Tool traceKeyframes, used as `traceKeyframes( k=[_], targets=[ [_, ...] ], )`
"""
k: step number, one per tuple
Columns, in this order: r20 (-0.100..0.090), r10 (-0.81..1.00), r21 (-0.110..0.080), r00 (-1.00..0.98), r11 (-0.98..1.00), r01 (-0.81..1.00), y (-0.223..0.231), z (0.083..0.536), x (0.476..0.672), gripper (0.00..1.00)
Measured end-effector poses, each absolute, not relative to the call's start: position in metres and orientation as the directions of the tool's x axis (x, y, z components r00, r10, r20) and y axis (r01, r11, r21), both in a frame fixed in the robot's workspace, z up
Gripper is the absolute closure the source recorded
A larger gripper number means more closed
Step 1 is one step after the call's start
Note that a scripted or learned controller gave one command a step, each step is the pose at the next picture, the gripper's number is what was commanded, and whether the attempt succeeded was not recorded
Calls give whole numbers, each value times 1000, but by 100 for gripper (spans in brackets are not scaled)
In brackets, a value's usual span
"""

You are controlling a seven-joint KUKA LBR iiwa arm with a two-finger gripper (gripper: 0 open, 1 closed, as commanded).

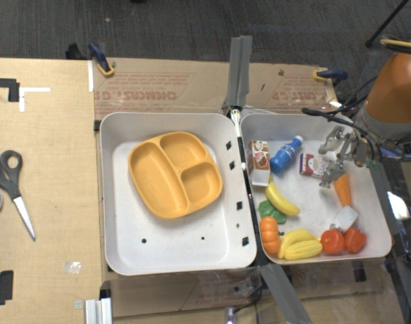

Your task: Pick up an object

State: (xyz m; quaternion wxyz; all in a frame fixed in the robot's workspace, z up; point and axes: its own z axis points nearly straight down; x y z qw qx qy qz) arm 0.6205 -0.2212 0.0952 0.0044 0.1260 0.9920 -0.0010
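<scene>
You have no single target marked, so start in the right bin [382, 201], where the loose items lie. A carrot [343, 189] rests near the right wall, pointing down and slightly right, and the gripper [334, 162] hangs just above its upper end, over a small red-and-white packet [309, 165]. You cannot tell from this slant whether anything sits between the tips — nothing is visibly lifted.

Left of that, a blue bottle [285, 154] lies tilted beside a brown-and-white carton [260, 161] against the bin's left wall. Below them you see a single banana [281, 200], a green pepper [272, 212], an orange fruit [269, 235], a yellow banana bunch [302, 244] and two tomatoes [343, 241] along the front edge, with a small white block [345, 217] just above the tomatoes.

The left bin [117, 201] holds a yellow divided plate [175, 174]. Out on the wooden bench — well apart — lie scissors [13, 187].
</scene>
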Motion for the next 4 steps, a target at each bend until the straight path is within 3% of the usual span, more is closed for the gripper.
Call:
traceKeyframes(
  k=[1,2,3,4],
  targets=[
    [-15,248,-2,-969,969,248,-221,106,622,100],
    [-15,248,-2,-969,969,248,-221,106,622,0],
    [-6,386,1,-923,923,386,-222,94,614,0],
    [-12,383,0,-924,924,383,-222,105,615,100]
  ],
)
